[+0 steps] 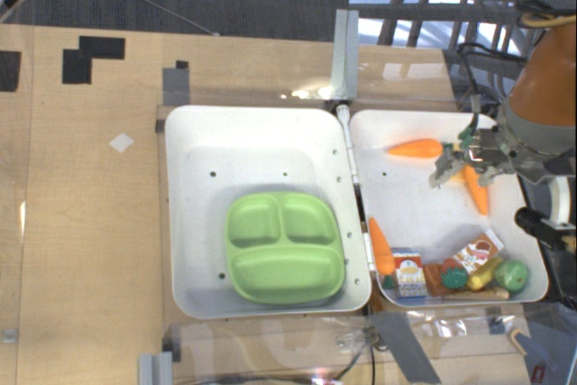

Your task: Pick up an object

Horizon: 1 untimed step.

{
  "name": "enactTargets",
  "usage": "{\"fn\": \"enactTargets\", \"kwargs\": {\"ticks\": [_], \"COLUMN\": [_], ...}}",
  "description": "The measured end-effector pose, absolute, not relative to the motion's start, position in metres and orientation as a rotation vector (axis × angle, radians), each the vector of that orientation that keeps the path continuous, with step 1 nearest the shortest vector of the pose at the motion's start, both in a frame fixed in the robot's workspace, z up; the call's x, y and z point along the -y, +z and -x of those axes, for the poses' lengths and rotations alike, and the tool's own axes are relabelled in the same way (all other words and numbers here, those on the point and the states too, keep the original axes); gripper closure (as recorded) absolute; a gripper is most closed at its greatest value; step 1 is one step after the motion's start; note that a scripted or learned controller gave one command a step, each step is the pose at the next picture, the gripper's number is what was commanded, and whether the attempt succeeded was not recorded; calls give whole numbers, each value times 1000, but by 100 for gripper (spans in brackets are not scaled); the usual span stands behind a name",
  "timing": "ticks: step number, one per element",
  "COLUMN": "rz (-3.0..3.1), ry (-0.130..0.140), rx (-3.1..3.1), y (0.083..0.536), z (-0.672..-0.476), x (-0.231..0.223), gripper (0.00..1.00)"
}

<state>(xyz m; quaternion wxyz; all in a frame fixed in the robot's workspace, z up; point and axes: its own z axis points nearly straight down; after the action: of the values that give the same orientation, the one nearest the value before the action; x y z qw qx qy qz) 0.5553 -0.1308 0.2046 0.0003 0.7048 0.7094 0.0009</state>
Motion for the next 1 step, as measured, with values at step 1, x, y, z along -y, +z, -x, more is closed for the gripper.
{"fn": "enactTargets", "kwargs": {"ticks": [1], "rz": [-2268], "ry": [3], "rx": [-2170], "y": [133], "z": [-605], "x": [146], "gripper": [0]}}
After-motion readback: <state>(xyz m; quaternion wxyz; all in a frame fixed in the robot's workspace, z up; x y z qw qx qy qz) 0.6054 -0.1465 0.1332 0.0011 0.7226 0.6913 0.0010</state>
